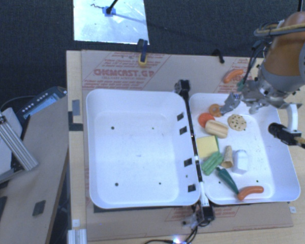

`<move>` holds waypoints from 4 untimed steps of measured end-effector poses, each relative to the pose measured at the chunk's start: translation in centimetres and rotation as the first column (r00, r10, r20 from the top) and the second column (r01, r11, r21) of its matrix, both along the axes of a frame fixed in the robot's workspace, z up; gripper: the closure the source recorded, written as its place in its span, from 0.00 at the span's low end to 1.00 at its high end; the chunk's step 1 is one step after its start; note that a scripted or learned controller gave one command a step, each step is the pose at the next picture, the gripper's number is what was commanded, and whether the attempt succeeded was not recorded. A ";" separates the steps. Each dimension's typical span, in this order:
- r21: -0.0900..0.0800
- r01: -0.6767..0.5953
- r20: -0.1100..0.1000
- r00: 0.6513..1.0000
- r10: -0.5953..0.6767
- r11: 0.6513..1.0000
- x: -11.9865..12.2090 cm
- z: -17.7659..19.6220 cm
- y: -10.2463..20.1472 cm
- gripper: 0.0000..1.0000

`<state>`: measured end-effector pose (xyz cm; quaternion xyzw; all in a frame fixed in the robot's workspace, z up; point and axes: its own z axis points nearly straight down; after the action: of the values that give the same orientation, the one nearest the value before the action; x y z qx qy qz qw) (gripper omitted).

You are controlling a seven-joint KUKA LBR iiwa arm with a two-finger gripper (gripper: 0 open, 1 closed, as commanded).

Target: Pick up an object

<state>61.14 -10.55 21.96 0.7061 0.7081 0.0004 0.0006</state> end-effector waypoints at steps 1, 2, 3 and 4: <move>0.001 0.001 -0.006 1.000 -0.001 1.000 0.6 -14.2 -0.8 0.00; 0.000 -0.005 0.006 1.000 0.005 1.000 5.6 -13.4 2.5 0.00; 0.001 0.002 -0.004 1.000 -0.002 1.000 0.7 -13.5 2.1 0.00; 0.000 0.003 -0.002 1.000 -0.003 1.000 -0.4 -13.5 -0.2 0.00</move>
<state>60.79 -10.72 8.45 0.7070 0.7072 -0.0002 0.0001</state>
